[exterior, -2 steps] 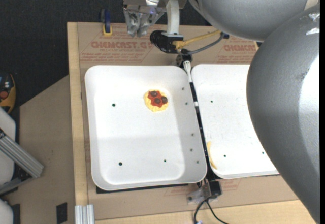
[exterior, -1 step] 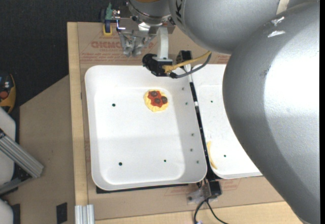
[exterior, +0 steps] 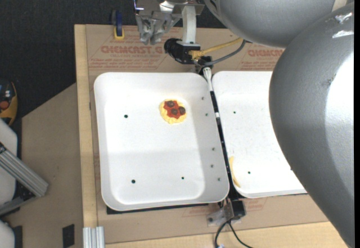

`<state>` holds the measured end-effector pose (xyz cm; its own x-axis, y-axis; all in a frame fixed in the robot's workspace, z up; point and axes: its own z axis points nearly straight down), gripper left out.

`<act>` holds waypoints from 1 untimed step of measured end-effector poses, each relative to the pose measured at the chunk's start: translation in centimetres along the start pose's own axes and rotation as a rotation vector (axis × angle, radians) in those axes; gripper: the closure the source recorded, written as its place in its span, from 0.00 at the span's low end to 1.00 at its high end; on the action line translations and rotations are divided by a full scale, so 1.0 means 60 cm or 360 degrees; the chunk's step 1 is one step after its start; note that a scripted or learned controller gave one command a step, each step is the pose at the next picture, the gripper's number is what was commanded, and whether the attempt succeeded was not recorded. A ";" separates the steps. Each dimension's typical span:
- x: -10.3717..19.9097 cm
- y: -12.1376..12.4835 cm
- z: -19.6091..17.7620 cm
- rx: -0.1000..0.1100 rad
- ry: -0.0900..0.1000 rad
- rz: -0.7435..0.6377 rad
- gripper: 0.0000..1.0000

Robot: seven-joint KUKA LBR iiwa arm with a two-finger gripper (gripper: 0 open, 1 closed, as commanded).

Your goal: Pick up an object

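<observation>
"CHEMCAST" lettering (exterior: 131, 50) beneath claw (exterior: 151, 35)

Toy pizza (exterior: 173, 111) in left bin (exterior: 112, 145)

Dark carpeted floor (exterior: 45, 27) surrounds a cardboard-topped bench (exterior: 93, 50) under even light.

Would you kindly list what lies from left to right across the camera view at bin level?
Left bin → yellow toy with dark spots → black divider strip → right bin → arm.
</observation>
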<state>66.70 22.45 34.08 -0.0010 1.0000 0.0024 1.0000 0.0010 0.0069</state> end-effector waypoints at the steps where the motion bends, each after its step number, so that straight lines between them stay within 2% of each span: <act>1: 0.000 -0.004 0.127 0.0024 -0.0008 0.0002 1.00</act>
<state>66.51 22.47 26.47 0.0001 1.0000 -0.0025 1.0000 -0.0001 -0.0079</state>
